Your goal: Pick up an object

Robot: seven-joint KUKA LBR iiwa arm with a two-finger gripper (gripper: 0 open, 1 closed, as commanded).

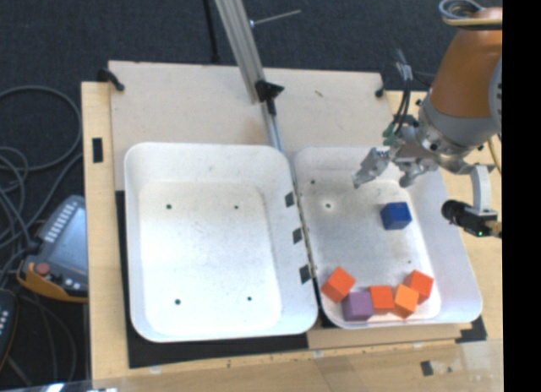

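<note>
Hovering over the far part of the right bin, toward the counter's right edge: the hand, fingers spread apart with a plain gap between them, nothing gripped and nothing touched. Lying just nearer the counter's front edge than the hand, and a little toward its right edge: the blue cube, alone on the bin floor, apart from the fingers, probably the easiest thing to take. Being roughly cubic, no long axis to line up with; set slightly askew to the bin walls, so a small turn of the wrist likely needed for flat faces to meet the fingers. Needed next, by this reading: a short shift toward the front edge, then a straight descent around the cube. Clustered along the bin's front wall, well apart from the hand: four orange blocks and a purple block, touching or nearly touching one another, harder to separate. Sitting beside it toward the counter's left edge: the left bin.
</note>
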